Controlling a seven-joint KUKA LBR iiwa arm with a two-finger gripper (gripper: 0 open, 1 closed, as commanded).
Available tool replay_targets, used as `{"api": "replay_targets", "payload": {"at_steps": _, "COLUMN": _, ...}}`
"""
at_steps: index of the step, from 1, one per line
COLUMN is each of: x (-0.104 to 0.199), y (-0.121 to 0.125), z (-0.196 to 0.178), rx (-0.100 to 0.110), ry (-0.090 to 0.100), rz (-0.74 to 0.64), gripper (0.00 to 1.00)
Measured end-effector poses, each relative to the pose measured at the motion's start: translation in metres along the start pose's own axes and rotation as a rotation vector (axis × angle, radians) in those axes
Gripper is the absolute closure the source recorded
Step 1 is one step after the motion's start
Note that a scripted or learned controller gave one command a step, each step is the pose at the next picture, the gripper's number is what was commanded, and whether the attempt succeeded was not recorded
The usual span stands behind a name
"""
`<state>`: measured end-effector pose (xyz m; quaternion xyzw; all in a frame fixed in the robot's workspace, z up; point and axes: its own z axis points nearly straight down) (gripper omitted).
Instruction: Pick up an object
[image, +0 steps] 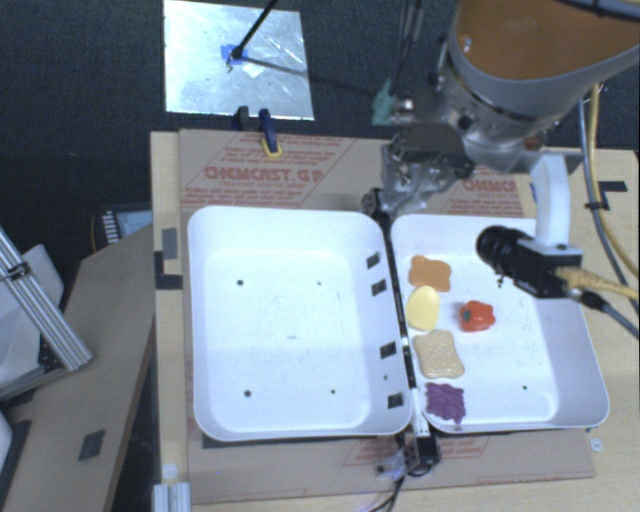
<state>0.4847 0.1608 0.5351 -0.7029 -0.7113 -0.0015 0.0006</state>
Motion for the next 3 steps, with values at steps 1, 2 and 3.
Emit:
{"api": "replay_targets", "payload": {"at_steps": 1, "x": 0.051, "y": 0.074, "z": 0.002, "rx": -0.002, "ry": -0.002, "rz": 0.005, "gripper": 1.0}}
{"api": "replay_targets", "payload": {"at_steps": 2, "x": -0.005, "y": 0.003, "z": 0.071, "rx": 0.008, "ry": -0.005, "rz": 0.013, "gripper": 1.0}}
{"api": "replay_targets", "payload": {"at_steps": 3, "x": 0.008, "y": 0.002, "z": -0.004, "rx": -0.008, "ry": 0.001, "rz": 0.007, "gripper": 1.0}}
